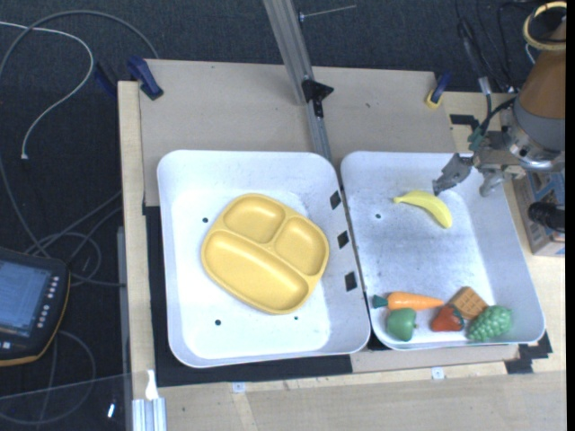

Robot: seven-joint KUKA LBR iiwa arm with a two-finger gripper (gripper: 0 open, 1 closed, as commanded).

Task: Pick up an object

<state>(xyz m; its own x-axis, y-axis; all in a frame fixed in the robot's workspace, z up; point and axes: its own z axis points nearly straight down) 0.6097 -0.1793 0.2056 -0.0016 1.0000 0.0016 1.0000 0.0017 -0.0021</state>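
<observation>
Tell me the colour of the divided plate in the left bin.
Yellow; the divided plate shows clearly in the camera view.

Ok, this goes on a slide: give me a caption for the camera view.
Claw hovering open beside a banana in the right bin; yellow divided plate in the left bin.

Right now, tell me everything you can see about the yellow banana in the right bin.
The curved yellow plastic-looking banana lies flat on the speckled floor of the shallow white right bin, in its upper half. It looks whole and smooth, with one tapered end pointing left. It lies apart from the other toy foods. The grey tool hovers just above and right of it.
</observation>
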